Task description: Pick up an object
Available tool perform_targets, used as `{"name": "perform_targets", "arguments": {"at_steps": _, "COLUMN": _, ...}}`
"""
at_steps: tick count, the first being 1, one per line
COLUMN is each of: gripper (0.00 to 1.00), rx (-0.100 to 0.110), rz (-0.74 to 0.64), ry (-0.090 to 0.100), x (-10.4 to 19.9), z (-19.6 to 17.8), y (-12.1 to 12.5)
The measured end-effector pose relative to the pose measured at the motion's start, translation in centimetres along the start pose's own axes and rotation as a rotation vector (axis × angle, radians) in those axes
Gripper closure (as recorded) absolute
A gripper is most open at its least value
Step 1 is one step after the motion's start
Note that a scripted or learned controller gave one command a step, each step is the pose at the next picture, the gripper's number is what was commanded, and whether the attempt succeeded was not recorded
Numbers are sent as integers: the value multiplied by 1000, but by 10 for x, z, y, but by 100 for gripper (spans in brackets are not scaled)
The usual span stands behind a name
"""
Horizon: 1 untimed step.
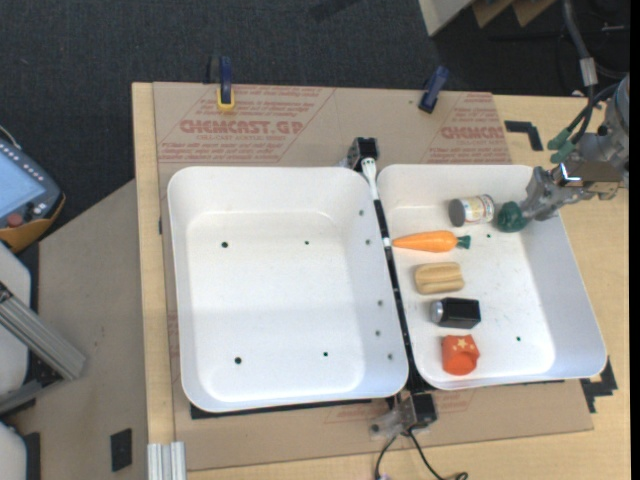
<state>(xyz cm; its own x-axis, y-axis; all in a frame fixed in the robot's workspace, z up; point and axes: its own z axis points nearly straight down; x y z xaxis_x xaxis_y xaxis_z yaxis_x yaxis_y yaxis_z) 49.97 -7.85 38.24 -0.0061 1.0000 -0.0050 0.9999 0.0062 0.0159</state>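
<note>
Five or six small things lie in the right bin, and the gripper hangs over that bin's far right corner with a small dark green object just at its tip. Whether the jaws are spread or clenched cannot be told from this slant, and nothing shows the green piece actually caught between them, so it may only be resting against the bin wall. The likely trouble, as I judge it, is that corner: a thing pressed up against the rim leaves little room to close around it, and it could be nudged along the wall or slip free on the lift. Just beside the green piece lies a small jar on its side, close enough to be bumped. Nearer the middle divider an orange carrot lies crosswise, then a tan block, a black box and a red-orange fruit toward the counter's near edge. The left bin shows only its white floor with a few dark dots.
</note>
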Motion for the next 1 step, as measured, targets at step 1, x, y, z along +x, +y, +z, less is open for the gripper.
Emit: {"name": "perform_targets", "arguments": {"at_steps": 1, "gripper": 100, "rx": 8, "rz": -1, "ry": 6, "x": 72, "z": -56, "y": -19}}
